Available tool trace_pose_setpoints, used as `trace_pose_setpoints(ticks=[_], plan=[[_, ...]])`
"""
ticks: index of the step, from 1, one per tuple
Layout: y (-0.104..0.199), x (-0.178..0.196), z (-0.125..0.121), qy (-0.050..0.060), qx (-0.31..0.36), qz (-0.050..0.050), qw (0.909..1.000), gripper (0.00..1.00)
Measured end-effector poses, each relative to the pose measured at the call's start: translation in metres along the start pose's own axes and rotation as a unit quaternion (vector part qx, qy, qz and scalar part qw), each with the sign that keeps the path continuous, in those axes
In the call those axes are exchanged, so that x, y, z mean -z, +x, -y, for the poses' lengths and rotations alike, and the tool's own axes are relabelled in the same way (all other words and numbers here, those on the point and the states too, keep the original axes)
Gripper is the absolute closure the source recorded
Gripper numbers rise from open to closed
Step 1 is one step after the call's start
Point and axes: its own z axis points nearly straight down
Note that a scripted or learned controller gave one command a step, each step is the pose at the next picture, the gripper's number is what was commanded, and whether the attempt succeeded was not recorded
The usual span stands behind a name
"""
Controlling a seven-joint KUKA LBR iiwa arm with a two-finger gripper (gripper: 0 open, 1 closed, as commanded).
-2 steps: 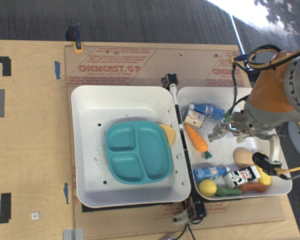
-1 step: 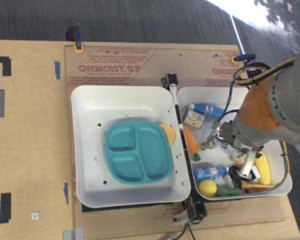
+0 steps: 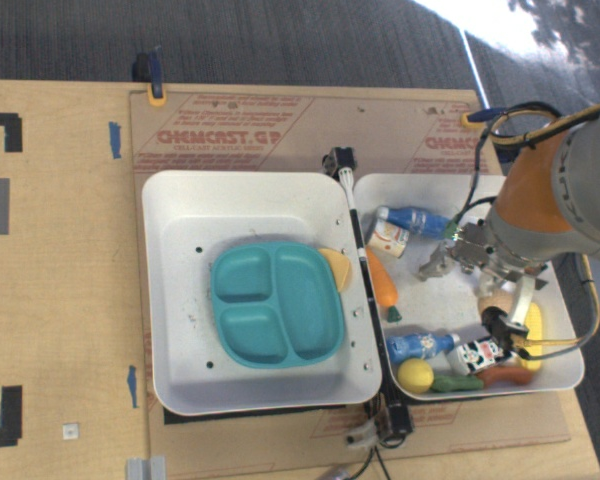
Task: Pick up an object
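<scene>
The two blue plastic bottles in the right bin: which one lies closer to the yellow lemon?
The blue plastic bottle at the bin's near side, directly above the yellow lemon; the other bottle lies near the far wall.

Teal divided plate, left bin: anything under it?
A yellow object pokes out from beneath the teal plate's right edge, near the divider between the bins. The plate covers the rest of it, so I cannot tell what it is or whether anything else lies underneath.
</scene>
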Motion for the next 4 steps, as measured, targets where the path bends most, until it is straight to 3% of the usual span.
trace_pose_setpoints(ticks=[1,2,3,4], plan=[[0.003,-0.001,-0.042,0.001,-0.002,0.000,1.0000,0.00],[-0.003,-0.004,-0.094,0.032,0.043,0.001,0.9986,0.00],[-0.029,0.000,-0.125,0.014,0.197,-0.007,0.9802,0.00],[0.010,-0.001,-0.069,0.000,0.209,0.001,0.9780,0.00]])
